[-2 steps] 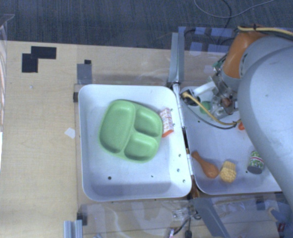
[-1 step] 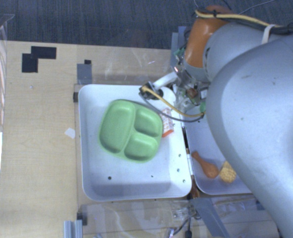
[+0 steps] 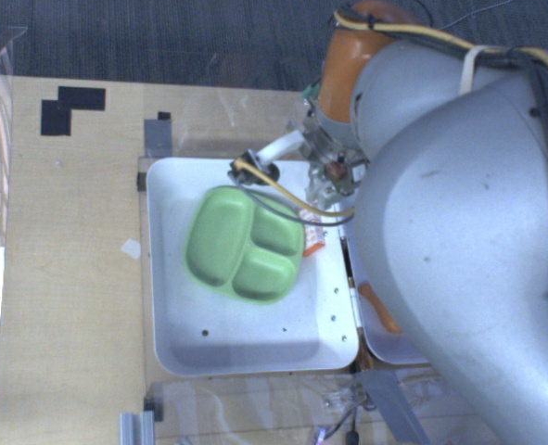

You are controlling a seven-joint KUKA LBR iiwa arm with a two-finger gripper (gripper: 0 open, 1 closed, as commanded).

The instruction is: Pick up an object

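The green tray [image 3: 241, 245] lies flat in the left bin [image 3: 176, 341], near its back right corner, so nothing looks picked up yet, and the gripper [image 3: 327, 185] hangs just past that corner, its grip hidden, so its state cannot be told.

Green divided tray [image 3: 243, 246], white bin [image 3: 246, 346], orange carrot [image 3: 379, 309].

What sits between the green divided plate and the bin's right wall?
In the camera view, a small orange-and-white object lies between the green divided plastic plate and the white bin's right wall, touching the plate's edge.
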